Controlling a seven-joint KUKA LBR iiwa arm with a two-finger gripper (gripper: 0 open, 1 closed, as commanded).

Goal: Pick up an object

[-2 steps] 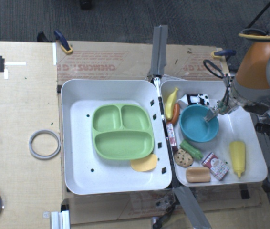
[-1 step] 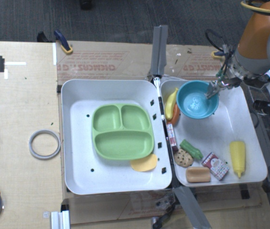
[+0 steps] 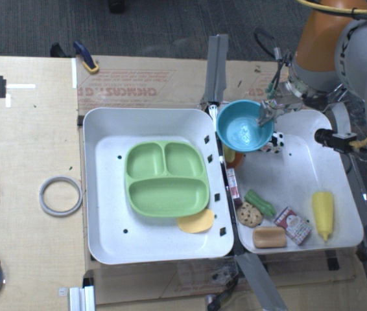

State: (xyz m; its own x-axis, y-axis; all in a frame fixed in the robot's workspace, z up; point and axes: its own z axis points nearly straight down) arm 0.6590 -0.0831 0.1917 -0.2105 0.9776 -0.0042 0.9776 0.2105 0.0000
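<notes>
I see end effector (image 3: pixel 266 112) pinching right rim of blue bowl (image 3: pixel 242 126), bowl tilted over far-left corner of right bin (image 3: pixel 300 240). Rim-only pinch, so my worry: bowl slips, drops onto divider or green tray (image 3: pixel 166 179).

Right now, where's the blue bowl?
The blue bowl hangs at the gripper, over the right bin's upper-left corner, beside the divider.
</notes>
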